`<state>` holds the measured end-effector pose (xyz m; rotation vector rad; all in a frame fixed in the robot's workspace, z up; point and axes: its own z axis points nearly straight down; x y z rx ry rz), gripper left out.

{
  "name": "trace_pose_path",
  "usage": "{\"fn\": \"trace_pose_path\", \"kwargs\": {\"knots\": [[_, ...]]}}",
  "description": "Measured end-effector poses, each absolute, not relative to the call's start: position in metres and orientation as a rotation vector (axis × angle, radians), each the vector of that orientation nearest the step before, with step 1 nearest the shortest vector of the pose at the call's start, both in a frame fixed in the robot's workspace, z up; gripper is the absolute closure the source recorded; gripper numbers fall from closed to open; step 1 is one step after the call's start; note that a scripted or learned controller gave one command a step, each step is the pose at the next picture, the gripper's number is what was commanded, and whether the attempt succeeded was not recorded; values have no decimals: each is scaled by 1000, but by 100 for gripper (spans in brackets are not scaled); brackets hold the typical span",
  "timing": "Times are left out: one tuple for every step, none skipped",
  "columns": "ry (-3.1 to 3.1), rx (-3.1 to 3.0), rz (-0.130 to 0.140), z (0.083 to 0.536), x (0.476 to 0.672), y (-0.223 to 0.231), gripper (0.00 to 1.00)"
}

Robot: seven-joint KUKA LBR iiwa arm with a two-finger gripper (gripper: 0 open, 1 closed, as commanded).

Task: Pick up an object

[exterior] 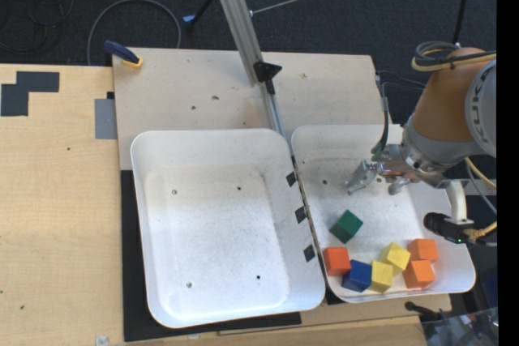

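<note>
The right bin (320, 143) holds seven blocks: one green, three orange, two yellow, one blue. The green block (347, 225) lies just near of the gripper (375, 181), whose open fingers hold nothing.

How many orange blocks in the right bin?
3, all along the near edge of the shallow white right bin: one orange cube beside the blue cube, two more stacked close at the right corner. None looks hidden.
</note>
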<state>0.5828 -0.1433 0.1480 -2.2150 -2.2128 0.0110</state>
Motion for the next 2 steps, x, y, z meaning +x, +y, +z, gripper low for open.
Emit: {"fn": "trace_pose_path", "kwargs": {"knots": [[-2228, -2217, -5, 190, 632, -104, 0], [-2215, -2225, 0, 89, 615, -178, 0]]}}
